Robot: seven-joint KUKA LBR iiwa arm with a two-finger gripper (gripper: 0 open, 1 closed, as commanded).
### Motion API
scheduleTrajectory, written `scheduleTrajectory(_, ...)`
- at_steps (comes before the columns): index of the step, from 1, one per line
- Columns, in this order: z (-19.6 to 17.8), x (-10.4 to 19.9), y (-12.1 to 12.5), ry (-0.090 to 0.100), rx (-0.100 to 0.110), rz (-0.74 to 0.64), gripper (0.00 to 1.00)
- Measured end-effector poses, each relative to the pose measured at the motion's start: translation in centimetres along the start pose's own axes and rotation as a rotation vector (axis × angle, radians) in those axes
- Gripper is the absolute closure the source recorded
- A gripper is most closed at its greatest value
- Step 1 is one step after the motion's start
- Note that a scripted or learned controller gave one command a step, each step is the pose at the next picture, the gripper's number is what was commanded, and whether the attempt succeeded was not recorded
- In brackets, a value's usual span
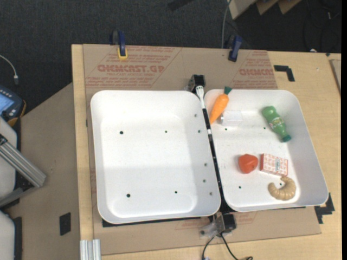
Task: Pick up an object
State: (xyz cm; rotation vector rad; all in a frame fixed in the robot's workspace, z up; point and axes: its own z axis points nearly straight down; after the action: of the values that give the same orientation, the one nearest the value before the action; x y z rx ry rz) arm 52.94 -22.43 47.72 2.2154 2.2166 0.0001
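- The things to choose from all lie in the right bin: a carrot by its upper left corner, near the divide between the bins; a green bottle toward the upper right; and what looks like a clear item, hard to make out, just beside the carrot.
- Lower down, a red block lies just beside a small patterned box, with a curved tan piece below the box, near the front rim.
- The left bin sits alongside on the bench.
- Nothing is lifted; every item rests on the bin floor, so the pick looks not yet started.
- Gripper: I cannot tell its state.
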Motion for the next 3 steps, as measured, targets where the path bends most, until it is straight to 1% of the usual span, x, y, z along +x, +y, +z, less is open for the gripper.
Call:
scheduleTrajectory(1, -1.1, 0.0, 0.1, -0.004, -0.005, -0.001, 1.0)
scheduleTrajectory(2, -1.1, 0.0, 0.1, -0.003, -0.004, -0.001, 0.0)
scheduleTrajectory(3, -2.2, 0.0, 0.1, -0.007, -0.009, -0.002, 1.0)
